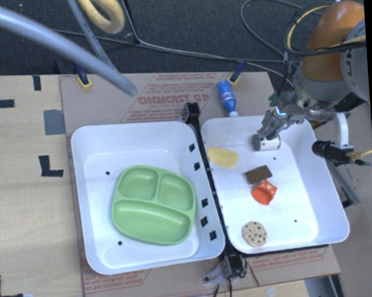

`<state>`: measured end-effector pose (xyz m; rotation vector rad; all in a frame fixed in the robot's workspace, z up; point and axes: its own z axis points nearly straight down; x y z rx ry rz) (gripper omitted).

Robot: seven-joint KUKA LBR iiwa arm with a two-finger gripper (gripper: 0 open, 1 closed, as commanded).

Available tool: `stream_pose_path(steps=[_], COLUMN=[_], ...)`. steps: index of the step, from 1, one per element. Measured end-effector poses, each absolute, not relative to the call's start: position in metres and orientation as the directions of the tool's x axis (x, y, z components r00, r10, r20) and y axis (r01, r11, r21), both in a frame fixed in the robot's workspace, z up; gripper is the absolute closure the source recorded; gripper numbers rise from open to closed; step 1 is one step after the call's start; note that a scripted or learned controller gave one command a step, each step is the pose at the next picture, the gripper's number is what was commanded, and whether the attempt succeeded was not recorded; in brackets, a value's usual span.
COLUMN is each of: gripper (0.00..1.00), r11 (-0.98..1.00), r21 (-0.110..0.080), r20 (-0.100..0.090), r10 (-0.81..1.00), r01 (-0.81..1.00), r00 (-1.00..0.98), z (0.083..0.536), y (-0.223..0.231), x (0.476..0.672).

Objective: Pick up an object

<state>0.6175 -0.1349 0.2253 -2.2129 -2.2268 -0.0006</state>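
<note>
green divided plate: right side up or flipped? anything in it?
Right side up and empty. The green divided plate lies flat in the left bin, its three compartments facing the camera, bare green inside each.

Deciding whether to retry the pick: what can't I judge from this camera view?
- Pincer: too small and blurred to judge its grip or whether it touches the right bin.
- Arm: cut off by the right edge.
- Blue bottle: label too small to read.

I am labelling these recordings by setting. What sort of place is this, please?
Probably a robotics lab test bench: two shallow white plastic bins side by side on a cardboard sheet, toy food such as a round brown-speckled cookie, and the grey arm's hand above.
</note>
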Motion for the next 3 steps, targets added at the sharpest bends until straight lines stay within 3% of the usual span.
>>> stream_pose_path(steps=[2, 3], gripper=[1.0, 1.0], r11=[0.008, 0.006], r21=[-0.001, -0.003], r20=[0.002, 0.0], r10=[1.0, 1.0], r01=[1.0, 1.0], r00=[-0.008, -0.006], z=[0.239, 0.225], y=[-0.017, 0.037], x=[0.609, 0.599])
